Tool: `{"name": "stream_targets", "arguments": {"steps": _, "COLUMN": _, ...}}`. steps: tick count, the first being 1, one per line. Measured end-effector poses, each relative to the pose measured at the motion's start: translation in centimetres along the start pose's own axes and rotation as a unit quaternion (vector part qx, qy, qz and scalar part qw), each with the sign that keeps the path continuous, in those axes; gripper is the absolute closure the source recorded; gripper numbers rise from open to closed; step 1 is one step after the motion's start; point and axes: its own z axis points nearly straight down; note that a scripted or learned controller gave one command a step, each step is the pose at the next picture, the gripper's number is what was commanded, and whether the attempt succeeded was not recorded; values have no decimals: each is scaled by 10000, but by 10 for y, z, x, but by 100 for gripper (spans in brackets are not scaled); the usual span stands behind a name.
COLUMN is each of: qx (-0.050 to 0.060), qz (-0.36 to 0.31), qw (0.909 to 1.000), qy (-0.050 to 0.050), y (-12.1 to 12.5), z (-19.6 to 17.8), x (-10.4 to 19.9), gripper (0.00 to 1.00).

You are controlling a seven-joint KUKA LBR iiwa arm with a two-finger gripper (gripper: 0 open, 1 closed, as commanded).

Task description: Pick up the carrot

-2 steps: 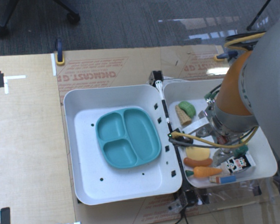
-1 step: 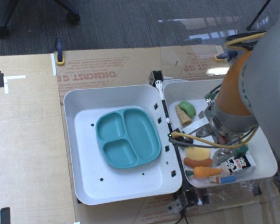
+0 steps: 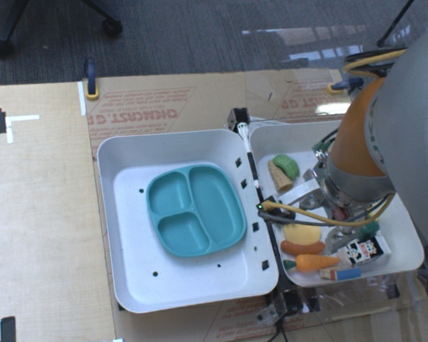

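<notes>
The carrot (image 3: 314, 263), a short orange piece, lies near the front edge of the right bin (image 3: 405, 258). Just behind it lies a darker red-orange sausage-like piece (image 3: 301, 247). My gripper (image 3: 342, 230) hangs low in the right bin below the orange wrist band, a little behind and to the right of the carrot. The wrist and yellow cables cover the gripper's tip, and nothing can be made out in its grasp.
The right bin also holds a green item (image 3: 288, 165), a tan wedge (image 3: 278, 176), a yellow piece (image 3: 300, 234), a blue-and-white stick (image 3: 340, 273) and a printed card (image 3: 363, 251). A teal divided plate (image 3: 196, 209) sits in the left bin (image 3: 134, 283).
</notes>
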Motion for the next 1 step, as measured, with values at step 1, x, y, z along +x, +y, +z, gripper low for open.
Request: {"name": "stream_targets", "arguments": {"steps": 1, "qx": 0, "qz": 0, "qw": 10000, "qy": 0, "y": 0, "z": 0, "x": 0, "gripper": 0}}
